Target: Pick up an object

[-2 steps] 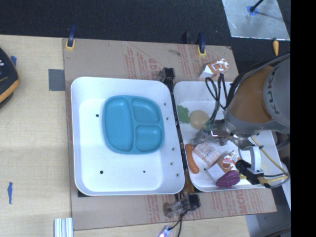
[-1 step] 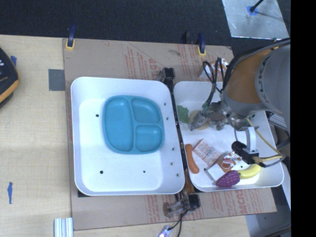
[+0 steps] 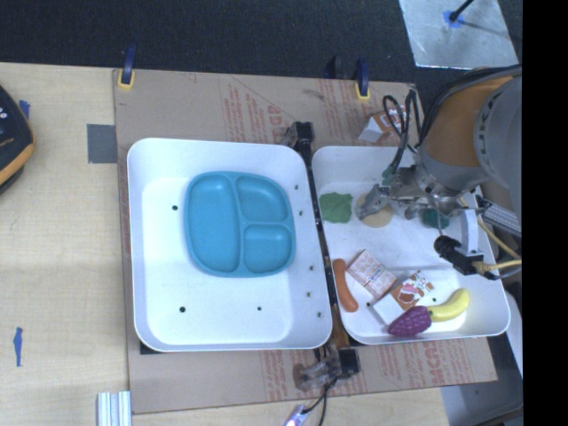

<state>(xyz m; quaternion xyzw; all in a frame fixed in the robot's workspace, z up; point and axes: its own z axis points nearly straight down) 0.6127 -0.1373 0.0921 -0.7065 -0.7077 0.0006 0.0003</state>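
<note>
The jaws [image 3: 380, 204] hung low in the right bin [image 3: 497, 327], apparently spread, holding nothing — a reach, I judged. A beige piece [image 3: 379, 218] lay just beneath, a green lump [image 3: 335, 207] beside; closing came next.

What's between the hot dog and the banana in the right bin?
Camera view: a small pink-white box, a red-white packet and purple grapes lie between hot dog and banana.
</note>
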